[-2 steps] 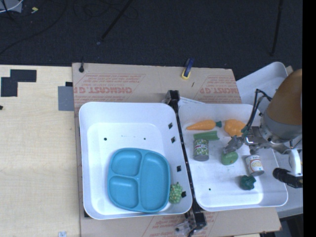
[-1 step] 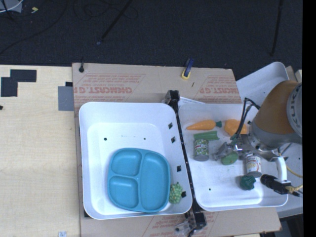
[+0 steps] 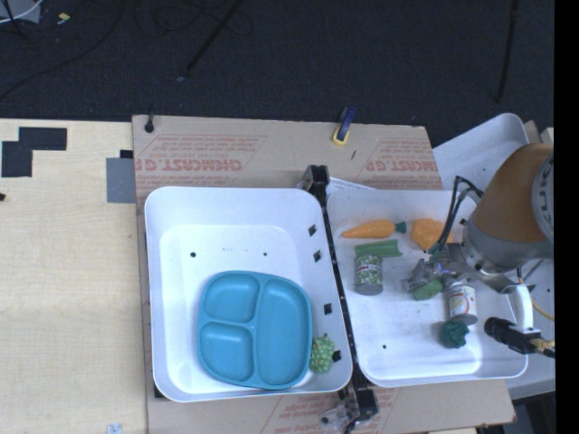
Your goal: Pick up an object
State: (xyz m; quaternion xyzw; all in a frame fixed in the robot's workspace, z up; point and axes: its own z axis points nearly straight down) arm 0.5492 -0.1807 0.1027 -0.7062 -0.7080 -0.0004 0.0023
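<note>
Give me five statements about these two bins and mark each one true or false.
1. The blue divided plate lies in the left bin. True.
2. The toy carrot is in the left bin. False: it lies in the right bin.
3. A green grape bunch sits beside the plate. True.
4. The green-labelled can rests on the plate. False: it is in the right bin.
5. The gripper is over the right bin. True.

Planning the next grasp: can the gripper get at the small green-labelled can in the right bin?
Probably yes: the small green-labelled can stands apart from the orange carrot, and the gripper sits close beside it, nothing between.
</note>
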